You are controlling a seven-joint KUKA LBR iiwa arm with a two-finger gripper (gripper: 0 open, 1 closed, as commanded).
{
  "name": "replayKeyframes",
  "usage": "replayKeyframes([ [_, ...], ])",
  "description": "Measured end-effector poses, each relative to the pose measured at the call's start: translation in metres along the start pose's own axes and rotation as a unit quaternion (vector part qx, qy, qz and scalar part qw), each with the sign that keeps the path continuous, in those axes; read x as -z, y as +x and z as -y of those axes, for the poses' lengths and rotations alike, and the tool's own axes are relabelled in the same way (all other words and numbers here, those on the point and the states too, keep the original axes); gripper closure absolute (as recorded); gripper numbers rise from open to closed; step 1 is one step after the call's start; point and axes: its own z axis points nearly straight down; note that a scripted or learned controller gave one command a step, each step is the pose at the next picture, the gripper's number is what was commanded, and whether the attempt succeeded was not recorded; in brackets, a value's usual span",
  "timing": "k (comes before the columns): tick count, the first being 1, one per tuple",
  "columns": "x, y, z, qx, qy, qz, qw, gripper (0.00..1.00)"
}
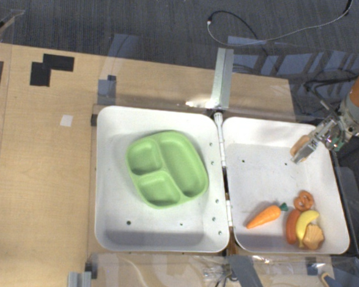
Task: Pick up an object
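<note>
Carrot [264,216], a smooth tapered orange toy with a small green top, lies on the floor of the right bin [257,176] toward its near edge. Just beside it in the near right corner huddle a knotted brown pretzel [304,199], a curved yellow banana [306,219] and a tan lumpy piece [313,237]. The gripper [304,148] hangs over the bin's far right corner, metallic, with a small tan object [300,144] pinched at its fingers. The left bin [110,221] carries a glossy green plate [166,168] with three compartments.
</note>
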Motion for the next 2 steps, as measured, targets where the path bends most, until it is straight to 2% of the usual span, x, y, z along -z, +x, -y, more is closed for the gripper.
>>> replayKeyframes([
  [1, 0.050, 0.026, -0.062, -0.063, 0.000, -0.001, 0.9980, 1.00],
  [2, 0.013, 0.067, -0.100, -0.091, 0.000, -0.002, 0.9959, 1.00],
])
